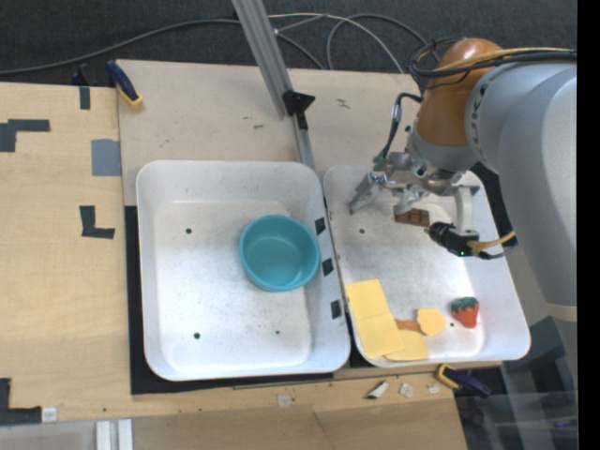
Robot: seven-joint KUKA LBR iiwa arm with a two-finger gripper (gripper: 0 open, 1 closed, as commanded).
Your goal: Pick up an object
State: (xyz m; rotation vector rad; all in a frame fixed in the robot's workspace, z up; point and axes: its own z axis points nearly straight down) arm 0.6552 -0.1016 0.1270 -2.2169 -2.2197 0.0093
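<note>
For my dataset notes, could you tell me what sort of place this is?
Likely a robotics lab bench: a grey arm over two white bins, loose cables, tape marks.

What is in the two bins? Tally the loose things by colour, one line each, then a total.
Teal: 1, the bowl in the left bin
Yellow: 2, the flat sponge pieces and the small yellow piece in the right bin
Red: 1, the strawberry toy
Total: 4

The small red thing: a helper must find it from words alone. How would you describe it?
Look in the right bin, at its near right corner. The small red object lies there, just right of the yellow pieces. It alone is red, with a green top.
</note>
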